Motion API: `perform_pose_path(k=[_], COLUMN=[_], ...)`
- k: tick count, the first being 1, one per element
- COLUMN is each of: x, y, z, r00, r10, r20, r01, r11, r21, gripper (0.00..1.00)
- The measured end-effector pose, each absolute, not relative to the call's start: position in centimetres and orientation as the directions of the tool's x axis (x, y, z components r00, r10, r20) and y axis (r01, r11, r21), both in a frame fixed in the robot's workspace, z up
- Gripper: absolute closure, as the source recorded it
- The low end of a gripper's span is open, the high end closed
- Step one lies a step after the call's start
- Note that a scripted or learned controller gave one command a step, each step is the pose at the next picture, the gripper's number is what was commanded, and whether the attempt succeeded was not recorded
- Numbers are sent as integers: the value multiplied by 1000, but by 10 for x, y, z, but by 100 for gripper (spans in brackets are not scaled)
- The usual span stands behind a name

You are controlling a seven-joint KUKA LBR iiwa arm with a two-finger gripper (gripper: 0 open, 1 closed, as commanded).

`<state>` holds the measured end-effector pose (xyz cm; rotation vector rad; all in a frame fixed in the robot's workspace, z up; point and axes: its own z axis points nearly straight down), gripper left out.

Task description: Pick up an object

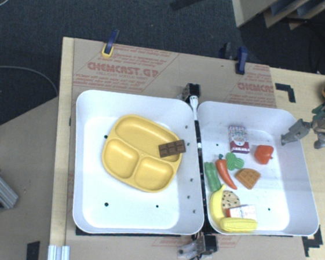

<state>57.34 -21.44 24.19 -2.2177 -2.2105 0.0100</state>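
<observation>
Gripper (pixel 309 133) sits at the far right of the camera view, over the top right edge of the right bin (pixel 293 211). Two grey fingers show, one (pixel 295 133) angling down-left over the bin's rim and one nearer the frame edge, with a clear gap between them, so they're spread, nothing between them, not touching any object as far as I can see. Closest item is a red pepper-like piece (pixel 263 153), apart from the fingertips, lower left of them. Rest of the right bin: small red and white carton (pixel 239 139) near the top middle; carrot (pixel 225 171) with a green leafy bit (pixel 234 161) beside its top; dark green pod (pixel 211 176) just left of the carrot; waffle-like brown piece (pixel 248 178) right of the carrot; cookie (pixel 230 199) below, touching a banana (pixel 217 204); small white and red box (pixel 243 212) and corn cob (pixel 238 225) at the bottom edge, crowded together. Left bin (pixel 85 193) holds a yellow three-section plate (pixel 139 153), with a chocolate bar (pixel 171 149) lying tilted on the plate's right rim. Both bins sit side by side, touching at the middle, on a cardboard-covered bench (pixel 158 68).
</observation>
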Motion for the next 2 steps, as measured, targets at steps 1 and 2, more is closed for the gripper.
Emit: perform_pose_path(k=[1, 2], x=[576, 582], y=[-214, -219], z=[249, 190], r00=[0, 0], r10=[1000, 1000], r20=[-1, 2], r01=[1000, 1000], r11=[0, 0], r21=[1, -6], gripper=[0, 0])
